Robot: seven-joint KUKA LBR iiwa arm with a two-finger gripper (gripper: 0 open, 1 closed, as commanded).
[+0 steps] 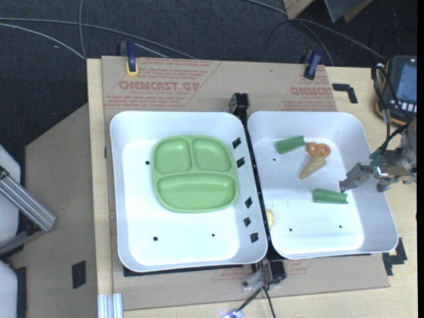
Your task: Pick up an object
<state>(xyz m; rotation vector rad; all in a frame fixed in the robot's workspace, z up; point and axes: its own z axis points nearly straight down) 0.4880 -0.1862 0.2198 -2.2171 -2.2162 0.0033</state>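
The right white bin point(371, 234) holds several small items. A green block point(289, 144) lies near its back, with an orange ring-shaped piece point(319, 150) beside it and a tan cone-shaped piece point(311, 169) just in front. A second green block point(330, 196) lies flat near the bin's middle right. My gripper point(351, 179) reaches in over the bin's right wall and sits just right of and slightly above this second green block. I see nothing held in it.
The left white bin point(132, 237) holds a green divided plate point(195, 173). A small yellow bit point(269, 216) lies at the right bin's left edge. Black clips line the divider between the bins. Cables and a device sit at the far right.
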